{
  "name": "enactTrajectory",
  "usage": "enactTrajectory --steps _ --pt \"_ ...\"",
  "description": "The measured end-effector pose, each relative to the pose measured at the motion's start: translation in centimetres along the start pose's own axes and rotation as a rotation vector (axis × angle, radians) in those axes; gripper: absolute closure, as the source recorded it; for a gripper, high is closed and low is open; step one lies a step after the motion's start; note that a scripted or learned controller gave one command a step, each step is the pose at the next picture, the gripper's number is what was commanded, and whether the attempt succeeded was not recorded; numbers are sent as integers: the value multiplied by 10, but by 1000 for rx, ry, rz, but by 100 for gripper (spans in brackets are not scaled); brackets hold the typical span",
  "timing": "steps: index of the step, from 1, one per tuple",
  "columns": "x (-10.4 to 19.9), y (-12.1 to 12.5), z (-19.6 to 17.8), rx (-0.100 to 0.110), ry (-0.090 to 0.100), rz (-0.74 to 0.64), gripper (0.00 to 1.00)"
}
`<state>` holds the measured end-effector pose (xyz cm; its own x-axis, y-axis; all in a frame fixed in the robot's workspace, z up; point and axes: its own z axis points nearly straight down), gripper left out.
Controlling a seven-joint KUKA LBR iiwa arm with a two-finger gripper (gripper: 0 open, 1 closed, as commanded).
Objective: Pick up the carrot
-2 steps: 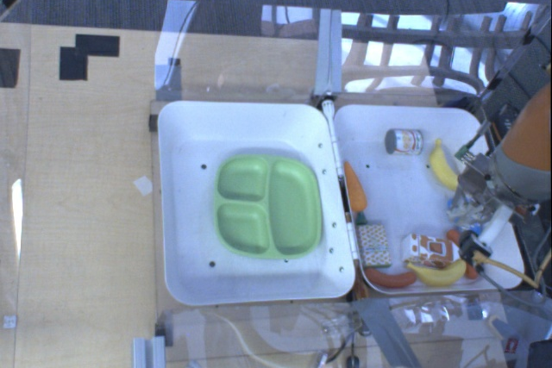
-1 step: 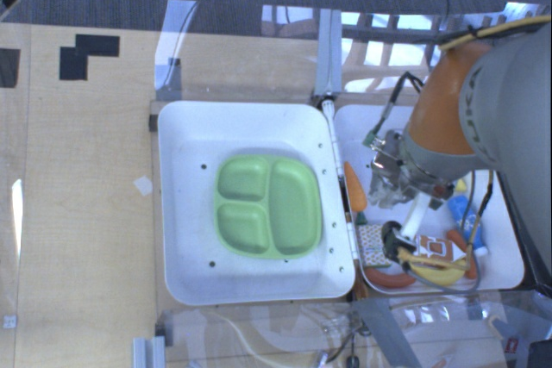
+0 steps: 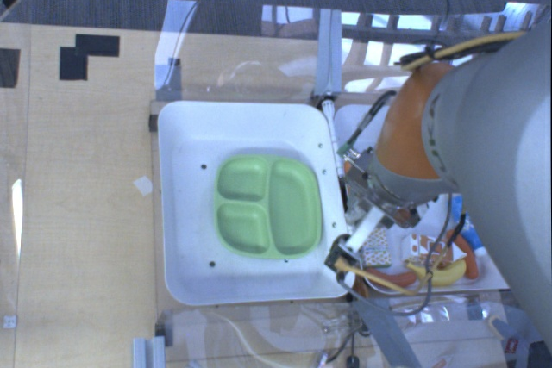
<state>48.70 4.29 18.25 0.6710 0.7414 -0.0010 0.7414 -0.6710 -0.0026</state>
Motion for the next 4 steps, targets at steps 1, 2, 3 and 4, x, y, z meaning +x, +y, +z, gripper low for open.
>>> enactTrajectory --steps 1,2,3,4 --pt "2 1 -9 0 0 -9 100" --pt "3 -1 -22 -5 1 -705 100" --pt "-5 7 -35 -5 1 -628 100" --pt "-25 22 -1 -1 0 -386 100"
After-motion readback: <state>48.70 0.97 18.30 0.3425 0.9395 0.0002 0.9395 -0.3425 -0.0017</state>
